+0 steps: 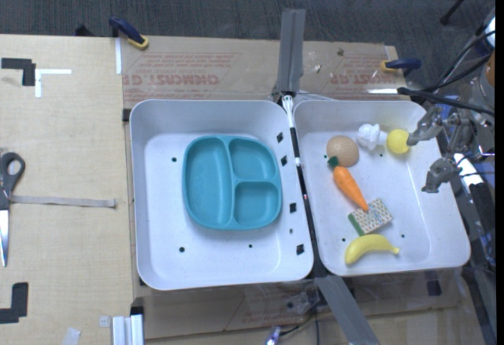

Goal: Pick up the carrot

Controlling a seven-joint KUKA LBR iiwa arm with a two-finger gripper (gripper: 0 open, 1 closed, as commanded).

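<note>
The orange carrot (350, 187) lies slanted in the middle of the right bin (441, 253), its green top pointing up-left toward a tan round item (342, 150). My gripper (431, 154) hangs over the right side of that bin, about a hand's width to the right of the carrot. Its two grey fingers (426, 129) stand apart, open, with nothing between them. One finger is close to a yellow lemon (398, 140).
A small white object (368, 135) lies beside the lemon. A checkered green-yellow block (371, 216) and a banana (370, 247) lie just below the carrot. The left bin (150, 257) holds a teal divided plate (233, 181). Scissors (8, 178) rest on the bench at far left.
</note>
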